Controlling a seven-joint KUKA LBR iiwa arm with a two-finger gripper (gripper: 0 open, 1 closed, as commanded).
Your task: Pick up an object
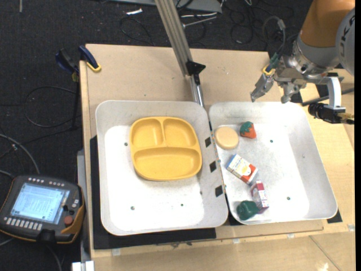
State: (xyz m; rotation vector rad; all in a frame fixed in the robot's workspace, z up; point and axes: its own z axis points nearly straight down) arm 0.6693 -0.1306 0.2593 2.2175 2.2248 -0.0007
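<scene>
My gripper [273,90] hangs above the far edge of the right bin [293,151], its two fingers spread apart with nothing between them. Below it in the bin lie a strawberry [247,130], a round tan disc [227,138], a small white and orange carton [241,169], a small red and white box [260,195] and a dark green piece [246,209]. The strawberry is the nearest of these to the gripper, a little in front of it and to its left.
The left bin [118,208] holds a yellow divided plate [166,148]. A slanted metal pole [176,30] crosses the bench behind the bins. A teach pendant [39,205] lies off the bench at the lower left.
</scene>
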